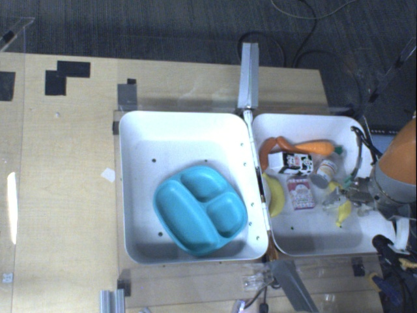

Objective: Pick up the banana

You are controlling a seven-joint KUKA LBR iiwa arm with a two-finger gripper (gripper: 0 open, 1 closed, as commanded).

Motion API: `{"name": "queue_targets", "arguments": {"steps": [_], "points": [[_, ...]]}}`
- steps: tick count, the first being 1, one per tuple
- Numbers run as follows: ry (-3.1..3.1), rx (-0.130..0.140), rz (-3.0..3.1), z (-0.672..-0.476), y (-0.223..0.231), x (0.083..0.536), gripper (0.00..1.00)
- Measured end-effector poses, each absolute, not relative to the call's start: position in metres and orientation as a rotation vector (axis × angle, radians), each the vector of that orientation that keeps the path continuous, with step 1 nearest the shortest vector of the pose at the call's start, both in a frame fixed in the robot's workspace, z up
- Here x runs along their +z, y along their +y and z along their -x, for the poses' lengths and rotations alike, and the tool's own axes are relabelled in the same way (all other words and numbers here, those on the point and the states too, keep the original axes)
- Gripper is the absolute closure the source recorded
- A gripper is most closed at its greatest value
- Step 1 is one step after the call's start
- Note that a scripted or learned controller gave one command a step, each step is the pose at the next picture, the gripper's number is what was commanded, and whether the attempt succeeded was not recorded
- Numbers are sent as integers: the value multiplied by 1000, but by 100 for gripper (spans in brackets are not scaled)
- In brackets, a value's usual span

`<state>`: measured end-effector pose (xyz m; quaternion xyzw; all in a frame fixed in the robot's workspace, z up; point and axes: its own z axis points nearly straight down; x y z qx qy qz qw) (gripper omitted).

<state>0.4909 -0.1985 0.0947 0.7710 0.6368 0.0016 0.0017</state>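
Note:
The banana (pixel 276 196), yellow with a greenish end, lies in the right bin (pixel 313 240) against its left wall, pointing along the wall. My gripper (pixel 345 195) reaches in from the right and hangs low over the right half of that bin, well to the right of the banana. A small yellow piece (pixel 342 214) lies just below the gripper, and I cannot make out what it is. The grey wrist with its orange band (pixel 399 156) stands above the bin's right edge.
Between banana and gripper lie a pink packet (pixel 300 193) and a grey can (pixel 324 171). Farther back are an orange carrot (pixel 313 147) and a white, black and red box (pixel 290 163). A blue divided plate (pixel 200 207) sits in the left bin (pixel 150 142).

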Motion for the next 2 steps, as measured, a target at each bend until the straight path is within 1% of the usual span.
{"name": "queue_targets", "arguments": {"steps": [1, 2], "points": [[1998, 9, -2416, -493, -198, 106, 100], [1934, 5, -2470, -532, -151, 220, 100]]}}
